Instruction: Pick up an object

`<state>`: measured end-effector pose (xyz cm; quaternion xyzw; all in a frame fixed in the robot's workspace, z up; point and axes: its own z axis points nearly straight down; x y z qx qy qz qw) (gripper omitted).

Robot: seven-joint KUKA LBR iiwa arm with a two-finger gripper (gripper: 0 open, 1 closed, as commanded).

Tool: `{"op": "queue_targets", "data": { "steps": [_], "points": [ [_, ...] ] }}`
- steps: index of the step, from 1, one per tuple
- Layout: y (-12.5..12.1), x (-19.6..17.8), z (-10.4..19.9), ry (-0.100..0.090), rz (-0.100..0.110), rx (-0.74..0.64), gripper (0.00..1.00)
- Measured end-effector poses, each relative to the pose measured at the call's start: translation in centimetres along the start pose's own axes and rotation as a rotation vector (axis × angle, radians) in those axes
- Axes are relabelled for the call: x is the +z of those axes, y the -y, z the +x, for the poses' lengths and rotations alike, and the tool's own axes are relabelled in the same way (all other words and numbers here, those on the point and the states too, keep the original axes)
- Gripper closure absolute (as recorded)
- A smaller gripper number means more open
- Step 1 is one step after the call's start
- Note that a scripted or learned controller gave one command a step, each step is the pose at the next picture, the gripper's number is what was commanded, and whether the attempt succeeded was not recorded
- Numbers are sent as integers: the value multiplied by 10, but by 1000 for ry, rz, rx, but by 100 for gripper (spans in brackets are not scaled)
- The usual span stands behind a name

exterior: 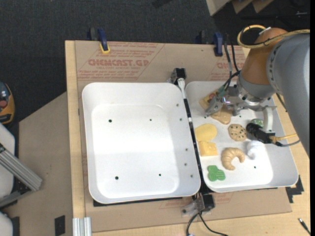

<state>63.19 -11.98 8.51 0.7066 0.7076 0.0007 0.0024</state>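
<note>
White right bin (pixel 275 178): gripper (pixel 216 105) at its 11 o'clock over a tan piece (pixel 221 116); finger state unclear, possibly touching it. Croissant (pixel 233 157) at 6, cookie (pixel 236 132) centre.

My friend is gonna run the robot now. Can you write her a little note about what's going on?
Gripper: low in the right bin's far corner, over a tan piece; finger state unclear.
Things: yellow lump, yellow block, cookie, croissant and green piece all lie in the right bin. Left bin sits alongside.
Done: nothing visibly lifted.
Left: grasp one object and raise it.
</note>
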Motion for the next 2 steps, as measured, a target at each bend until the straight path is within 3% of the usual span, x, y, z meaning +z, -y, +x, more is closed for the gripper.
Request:
{"op": "queue_targets", "data": {
  "steps": [1, 2],
  "points": [
    [2, -10, 1, 0, 4, 0, 100],
    [3, -105, 68, -3, -3, -4, 100]
  ]
}}
